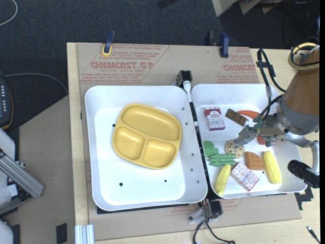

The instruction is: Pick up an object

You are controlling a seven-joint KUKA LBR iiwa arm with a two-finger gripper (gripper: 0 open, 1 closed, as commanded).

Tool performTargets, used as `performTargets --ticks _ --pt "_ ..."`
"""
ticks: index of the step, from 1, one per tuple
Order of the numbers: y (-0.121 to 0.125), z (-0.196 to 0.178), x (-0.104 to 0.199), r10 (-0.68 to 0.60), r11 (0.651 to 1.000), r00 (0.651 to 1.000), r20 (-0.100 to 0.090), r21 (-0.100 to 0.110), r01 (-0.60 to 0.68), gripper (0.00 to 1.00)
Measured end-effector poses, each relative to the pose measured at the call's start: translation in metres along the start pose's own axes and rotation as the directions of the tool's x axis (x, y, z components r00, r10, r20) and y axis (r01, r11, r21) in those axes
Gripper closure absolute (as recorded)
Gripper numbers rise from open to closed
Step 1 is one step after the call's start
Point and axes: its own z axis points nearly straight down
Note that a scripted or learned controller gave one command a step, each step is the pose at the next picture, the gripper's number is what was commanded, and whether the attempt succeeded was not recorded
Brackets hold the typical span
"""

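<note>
I see the left bin point(101, 177) carrying a yellow divided tray point(147, 135); the right bin point(203, 93) holds the clutter. My gripper point(242, 136) hangs low over a round cookie point(233, 147) — jaws parted and empty. The risk: green beans point(219, 158) and a waffle point(254, 160) crowd the cookie, so a finger may land on a neighbour — or the flat cookie slips out.

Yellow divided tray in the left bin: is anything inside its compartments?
Nothing shows inside the yellow divided tray; all three compartments look bare. It rests on the left bin. Whatever lies beneath the tray is covered.
</note>
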Motion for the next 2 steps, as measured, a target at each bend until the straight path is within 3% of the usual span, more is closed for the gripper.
performTargets --ticks 1,2 --pt "0.002 -0.004 0.000 -0.002 1.000 1.000 0.002 -0.010 0.002 0.00" --pt "0.006 0.039 -0.001 -0.002 1.000 1.000 0.000 -0.004 0.002 0.00"
